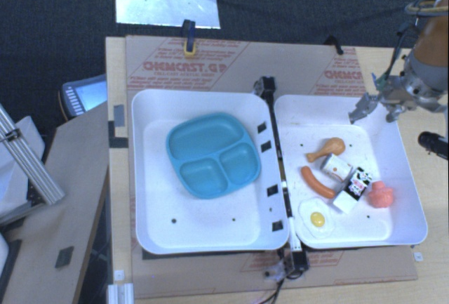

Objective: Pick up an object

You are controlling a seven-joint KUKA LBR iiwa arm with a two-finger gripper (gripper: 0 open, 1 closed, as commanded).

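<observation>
1. Gripper (379, 107) hung over the far right corner of the right bin (407, 155), at the end of the grey arm (428, 50) that reached in from the bench's right side. Two finger-like projections splayed outward, one toward the bin's far wall and one toward its right rim, so the tool read as open, with nothing between them.

2. Candidate objects lay clustered in the near half of the right bin: a toy chicken drumstick (327, 149), a small can (335, 168), an orange sausage (318, 182), a black-and-white carton (353, 190), a pink lump (381, 194) and a fried egg (316, 216).

3. Governing relation: every object lay from the tool toward the bin's near edge and its inner, left wall. The drumstick was nearest, well apart from the tool, with its long axis running from the bin's centre up toward the far right corner.

4. Can, carton and sausage touched or very nearly touched; in my judgement a clean grasp there was less likely than on the drumstick or the pink lump.

5. Left bin (151, 155) held only a blue divided plate (210, 155).

6. Obscured: the arm was cut off by the frame's right edge; the fingertips were small and blurred; the pink lump's identity could not be determined.
</observation>
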